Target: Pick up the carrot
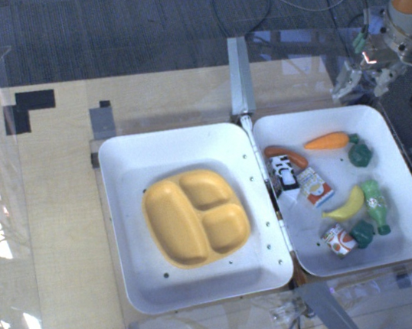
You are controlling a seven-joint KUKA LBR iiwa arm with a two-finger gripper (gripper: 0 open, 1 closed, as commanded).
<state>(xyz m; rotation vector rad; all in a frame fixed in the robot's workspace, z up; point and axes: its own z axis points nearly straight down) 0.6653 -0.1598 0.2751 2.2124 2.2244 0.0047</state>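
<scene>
The carrot [327, 142] lies flat in the right bin [403, 167], near its far wall, with its green top next to a small green vegetable [359, 153]. The end effector [359, 80] hangs outside this bin, beyond its far right corner and well apart from the carrot, and I cannot tell how it is set. The left bin [124, 211] holds a yellow divided plate [196, 217], and both bins stand on the desk [60, 222].

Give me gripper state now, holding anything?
Gripper: above the right bin's far rim, holding nothing; the orange tapered carrot lies in the bin, untouched.
</scene>
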